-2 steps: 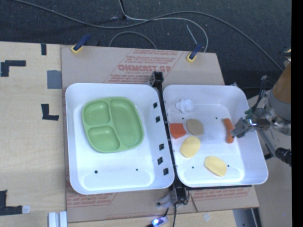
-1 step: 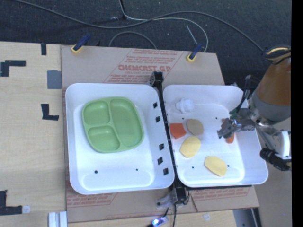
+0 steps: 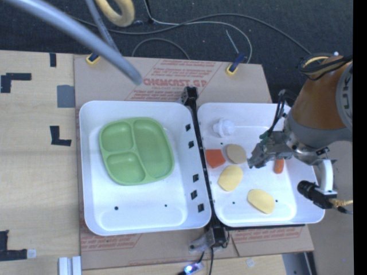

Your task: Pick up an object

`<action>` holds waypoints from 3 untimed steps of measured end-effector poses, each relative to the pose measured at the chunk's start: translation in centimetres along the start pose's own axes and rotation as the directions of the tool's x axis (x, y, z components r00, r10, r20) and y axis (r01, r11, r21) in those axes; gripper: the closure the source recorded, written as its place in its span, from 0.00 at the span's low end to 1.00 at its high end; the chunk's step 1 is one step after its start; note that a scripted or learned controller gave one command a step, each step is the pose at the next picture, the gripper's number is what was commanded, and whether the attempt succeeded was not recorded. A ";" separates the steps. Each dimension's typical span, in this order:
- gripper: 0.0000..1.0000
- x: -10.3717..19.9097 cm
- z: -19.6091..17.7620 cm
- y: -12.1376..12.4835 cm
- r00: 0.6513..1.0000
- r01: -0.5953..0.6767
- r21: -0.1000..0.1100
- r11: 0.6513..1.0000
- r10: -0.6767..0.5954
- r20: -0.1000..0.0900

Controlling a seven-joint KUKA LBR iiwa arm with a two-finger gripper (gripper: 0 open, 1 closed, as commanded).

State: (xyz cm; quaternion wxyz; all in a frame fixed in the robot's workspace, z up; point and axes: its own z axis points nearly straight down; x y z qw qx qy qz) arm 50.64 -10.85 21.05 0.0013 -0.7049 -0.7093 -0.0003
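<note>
Overhead, camera view:
gripper (image 3: 258, 155): low in right bin (image 3: 287, 213), just beside tan round piece (image 3: 235, 153); finger state can't tell.
nearby: orange block (image 3: 215, 158), two yellow pieces (image 3: 230, 177) (image 3: 261, 200).
left bin (image 3: 92, 171): green divided plate (image 3: 136, 150).

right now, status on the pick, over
Gripper low in right bin, nothing seen held. Tan piece just left of it, orange piece to its right. Green tray in left bin.

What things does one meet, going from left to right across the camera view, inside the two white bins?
Green divided plate → orange-red block → white bottle, tan round piece and pale yellow piece, too close to order → second yellow piece → gripper → small orange piece.
</note>
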 end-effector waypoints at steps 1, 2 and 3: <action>1.00 5.2 -1.1 1.0 1.000 0.001 -0.001 1.000 -0.001 0.001; 1.00 10.3 -0.1 1.6 1.000 0.000 0.002 1.000 0.000 0.002; 1.00 16.4 -1.0 2.1 1.000 0.002 0.000 1.000 -0.002 0.001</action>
